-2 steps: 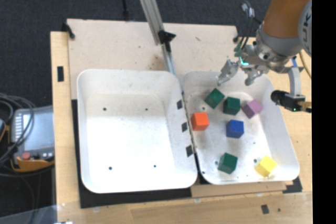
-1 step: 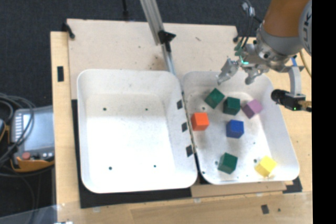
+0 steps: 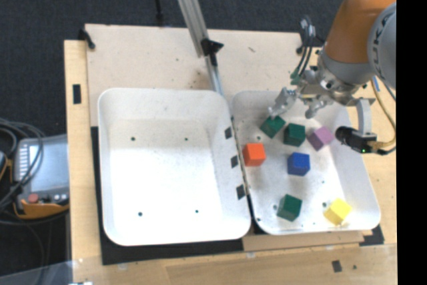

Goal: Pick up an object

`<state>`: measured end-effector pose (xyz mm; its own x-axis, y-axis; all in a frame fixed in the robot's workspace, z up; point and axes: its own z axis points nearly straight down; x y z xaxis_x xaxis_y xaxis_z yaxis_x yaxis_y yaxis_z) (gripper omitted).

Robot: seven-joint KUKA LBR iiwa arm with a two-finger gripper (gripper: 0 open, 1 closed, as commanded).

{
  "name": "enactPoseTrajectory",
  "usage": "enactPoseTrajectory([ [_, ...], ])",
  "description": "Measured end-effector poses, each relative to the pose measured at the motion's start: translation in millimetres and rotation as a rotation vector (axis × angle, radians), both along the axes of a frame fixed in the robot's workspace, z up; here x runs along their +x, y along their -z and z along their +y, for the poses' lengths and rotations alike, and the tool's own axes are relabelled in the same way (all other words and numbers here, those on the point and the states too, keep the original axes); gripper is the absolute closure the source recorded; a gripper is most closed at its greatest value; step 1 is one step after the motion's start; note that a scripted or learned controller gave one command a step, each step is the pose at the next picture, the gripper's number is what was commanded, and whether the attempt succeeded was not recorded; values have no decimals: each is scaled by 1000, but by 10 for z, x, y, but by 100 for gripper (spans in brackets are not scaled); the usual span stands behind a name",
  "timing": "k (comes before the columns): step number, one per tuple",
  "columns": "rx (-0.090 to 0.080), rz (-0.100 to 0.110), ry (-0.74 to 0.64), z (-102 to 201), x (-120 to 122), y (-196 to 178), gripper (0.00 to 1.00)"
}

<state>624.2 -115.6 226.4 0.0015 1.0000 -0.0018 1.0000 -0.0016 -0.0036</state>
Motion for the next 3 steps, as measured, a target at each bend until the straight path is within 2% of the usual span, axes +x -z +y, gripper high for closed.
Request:
enactPoseTrajectory([
  [1,0,1,1,8,21,628,0],
  [2,1,1,1,21,-81,1117,0],
  [3,1,-8,8,10,-57,973,100],
])
